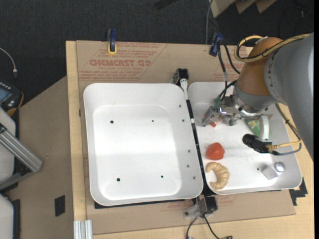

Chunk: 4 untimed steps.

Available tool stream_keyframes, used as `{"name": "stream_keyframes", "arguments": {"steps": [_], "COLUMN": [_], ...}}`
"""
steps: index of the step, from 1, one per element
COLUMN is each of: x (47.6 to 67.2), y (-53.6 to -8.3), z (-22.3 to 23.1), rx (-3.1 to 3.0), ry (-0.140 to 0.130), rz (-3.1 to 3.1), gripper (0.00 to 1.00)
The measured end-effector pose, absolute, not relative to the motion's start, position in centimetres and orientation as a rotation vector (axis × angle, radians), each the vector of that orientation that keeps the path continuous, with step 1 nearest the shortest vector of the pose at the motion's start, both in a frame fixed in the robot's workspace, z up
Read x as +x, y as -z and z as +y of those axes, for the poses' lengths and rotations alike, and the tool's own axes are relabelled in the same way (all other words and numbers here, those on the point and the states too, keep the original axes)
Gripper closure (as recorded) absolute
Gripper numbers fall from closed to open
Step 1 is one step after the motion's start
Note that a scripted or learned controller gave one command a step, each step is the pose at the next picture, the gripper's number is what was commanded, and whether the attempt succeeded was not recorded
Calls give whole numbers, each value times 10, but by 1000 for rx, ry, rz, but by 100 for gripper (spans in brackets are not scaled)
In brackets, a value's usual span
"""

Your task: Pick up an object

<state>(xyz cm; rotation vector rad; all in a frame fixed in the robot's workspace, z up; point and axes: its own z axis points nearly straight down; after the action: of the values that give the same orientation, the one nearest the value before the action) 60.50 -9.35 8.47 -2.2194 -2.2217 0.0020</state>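
Reaching in from the right, the grey arm with its orange band hangs over the far part of the right bin. Its end effector points left, close to the wall the 2 bins share. Whether the end effector is wide or narrow cannot be told from this slant, and nothing can be seen held in it.

4 things lie in the right bin. A red round object sits near the shared wall, just nearer than the end effector and apart from it. A tan croissant-shaped object lies just nearer again, close to the bin's near-left corner and almost touching the red one. A small grey object rests well apart from both, toward the near-right corner. A green object lies partly hidden beneath the wrist, so its shape is unclear.

The left bin stands beside the right one, their rims touching. Both rest on a brown cardboard sheet with red lettering that covers the bench, and 2 blue clamps grip its far edge.
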Motion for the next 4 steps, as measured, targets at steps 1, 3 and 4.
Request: {"name": "stream_keyframes", "arguments": {"steps": [1, 3, 4], "x": [554, 612, 607], "y": [-148, -85, -85], "z": [-111, -112, -92], "rx": [-2225, -2224, -2217], "ry": [0, 2, -1], "rz": [-2219, -2226, -2222], "gripper": [0, 0, 0]}}
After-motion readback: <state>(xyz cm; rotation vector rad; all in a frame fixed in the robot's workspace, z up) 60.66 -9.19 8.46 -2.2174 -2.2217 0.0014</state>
